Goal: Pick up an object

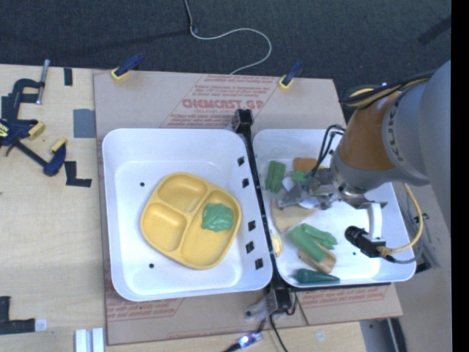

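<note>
A: Tabletop (66,270) first, then the two white bins on the cardboard sheet. I'll place everything against the black divider (253,189) where the bins meet.

B: Go on.

A: The left bin (117,196) lies on the divider's far side from the arm. It carries a yellow compartment plate (172,226) with a soft-looking green lump (218,216) in the compartment nearest the divider. The right bin (381,270) lies on the arm's side, with the arm (381,141) reaching down into it.

B: And the tool?

A: The tool (302,195) sits low in the right bin, just beside the divider, among the clutter. I cannot tell whether it is released or clenched; the wrist hides too much.

B: What is there to pick?

A: The nearest candidate is the small green block (275,175), close against the divider and just beside the tool. Further down the divider lie a green leafy toy (311,237) over something tan, and a dark green pod (316,276) near the bin's lower wall.

B: How would the block handle?

A: I judge it light, probably stiff plastic or foam, and a little slick. I'd pinch it across its narrow sides, mid-length. The risk is that the divider crowds one finger.
</note>
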